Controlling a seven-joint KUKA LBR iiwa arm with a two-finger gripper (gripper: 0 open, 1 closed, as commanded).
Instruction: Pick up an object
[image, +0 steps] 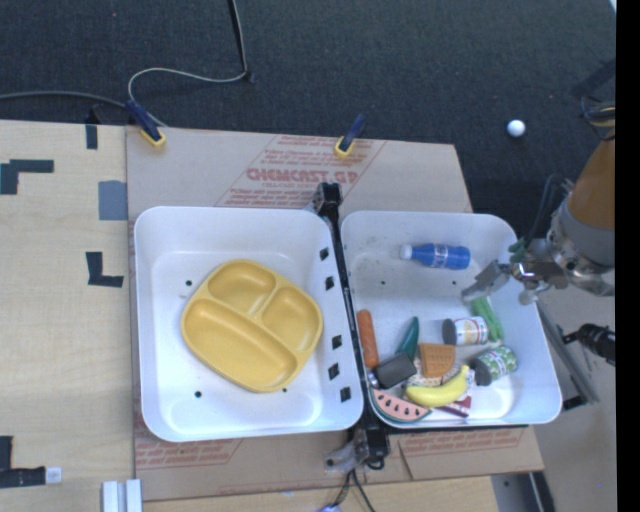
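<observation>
Hovering over the right bin's (535, 300) right edge, my end effector (497, 280) has fingers spread, holding nothing; the green marker (490, 316) lies just below, long axis steeply diagonal.

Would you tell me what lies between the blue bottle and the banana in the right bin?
In the camera view, a small jar and a brown cracker-like piece lie between the blue bottle and the banana.

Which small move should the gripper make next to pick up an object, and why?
Probably lower toward the green object just below the gripper. The gripper hangs over the right bin near its right wall with nothing between its fingers, and that object lies nearest.
</observation>
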